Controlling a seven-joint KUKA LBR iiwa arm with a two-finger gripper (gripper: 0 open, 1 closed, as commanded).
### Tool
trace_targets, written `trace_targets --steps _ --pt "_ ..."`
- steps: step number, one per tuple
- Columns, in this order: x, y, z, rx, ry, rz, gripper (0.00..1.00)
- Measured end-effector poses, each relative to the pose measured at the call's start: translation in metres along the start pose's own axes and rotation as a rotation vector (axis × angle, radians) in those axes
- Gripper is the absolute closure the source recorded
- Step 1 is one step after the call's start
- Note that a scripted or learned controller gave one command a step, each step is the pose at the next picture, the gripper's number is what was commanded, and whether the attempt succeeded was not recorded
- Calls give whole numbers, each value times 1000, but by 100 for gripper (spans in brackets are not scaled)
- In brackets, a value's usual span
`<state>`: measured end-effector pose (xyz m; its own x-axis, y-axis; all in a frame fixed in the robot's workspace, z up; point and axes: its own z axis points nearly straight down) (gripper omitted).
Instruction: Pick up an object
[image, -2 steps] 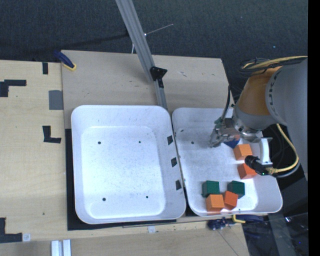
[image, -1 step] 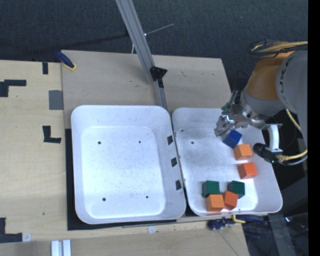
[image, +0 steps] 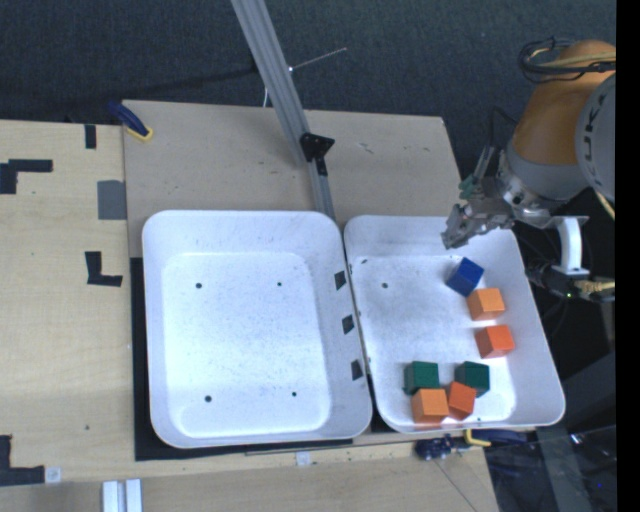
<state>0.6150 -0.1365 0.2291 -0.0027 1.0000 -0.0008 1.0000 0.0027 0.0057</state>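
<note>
Even, fairly bright overhead light falls on the pale surface (image: 250, 160) and the two white bins (image: 245, 330), which show mild glare and only faint soft shadows, while the whole frame is slightly soft and grainy and its dark corners lose detail.

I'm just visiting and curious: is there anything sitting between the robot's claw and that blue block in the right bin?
Nothing. In the camera view the gripper hovers just above the blue block, with a short stretch of bare white bin floor between them.
</note>
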Motion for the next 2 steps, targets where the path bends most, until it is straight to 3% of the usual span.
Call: trace_targets --steps 1,2 --pt "0 2 -53 0 0 0 100" --pt "54 6 -35 8 2 -3 100"
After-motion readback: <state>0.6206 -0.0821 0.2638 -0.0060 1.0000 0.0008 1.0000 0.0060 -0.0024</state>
